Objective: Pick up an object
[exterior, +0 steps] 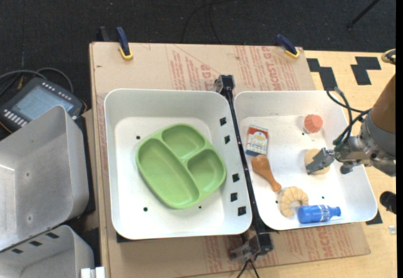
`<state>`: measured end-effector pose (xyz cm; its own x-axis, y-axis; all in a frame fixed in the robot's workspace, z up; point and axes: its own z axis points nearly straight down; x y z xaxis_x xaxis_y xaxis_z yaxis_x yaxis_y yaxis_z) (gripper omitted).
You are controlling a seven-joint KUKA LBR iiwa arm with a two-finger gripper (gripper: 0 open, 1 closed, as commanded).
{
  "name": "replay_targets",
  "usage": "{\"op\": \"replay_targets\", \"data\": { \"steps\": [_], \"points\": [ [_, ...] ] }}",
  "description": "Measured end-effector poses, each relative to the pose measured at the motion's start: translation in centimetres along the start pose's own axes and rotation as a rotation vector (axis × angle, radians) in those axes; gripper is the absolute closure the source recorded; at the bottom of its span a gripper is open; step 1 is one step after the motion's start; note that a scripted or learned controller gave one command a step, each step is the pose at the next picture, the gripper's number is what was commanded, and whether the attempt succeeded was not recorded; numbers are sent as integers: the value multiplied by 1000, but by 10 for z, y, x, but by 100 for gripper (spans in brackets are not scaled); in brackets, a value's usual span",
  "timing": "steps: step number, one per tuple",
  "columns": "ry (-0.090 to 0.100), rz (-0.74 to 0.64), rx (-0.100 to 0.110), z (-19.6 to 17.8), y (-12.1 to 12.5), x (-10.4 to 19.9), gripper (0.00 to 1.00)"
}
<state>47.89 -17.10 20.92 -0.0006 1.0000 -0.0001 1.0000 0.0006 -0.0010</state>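
- The hand [320, 162] reaches in from the right and sits low in the right bin [359, 198], near its right wall, at the level of a tan block-like object [313, 158].
- Its dark fingers [323, 158] lie over that tan object (whether they are clenched on it or released I cannot tell; the overlap hides the tips).
- Just above the tan object lies an orange-red ball [313, 122], apart from the hand.
- A small white and red carton [256, 140] rests near the bin's left wall, upper part.
- Below the carton a toy chicken drumstick [266, 171] lies slanted, and below that a croissant-like pastry [293, 199] curls beside a blue bottle [318, 213] lying on its side near the front wall.
- The left bin [119, 144] holds a green divided plate [181, 165] with three compartments, lying flat in the middle.
- Both bins stand on a cardboard-covered table [182, 63], with two clamps at its far edge.
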Motion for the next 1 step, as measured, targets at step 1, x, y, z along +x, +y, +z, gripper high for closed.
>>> {"op": "replay_targets", "data": {
  "steps": [1],
  "points": [
    [1,2,2,43,0,0,0]
  ]
}}
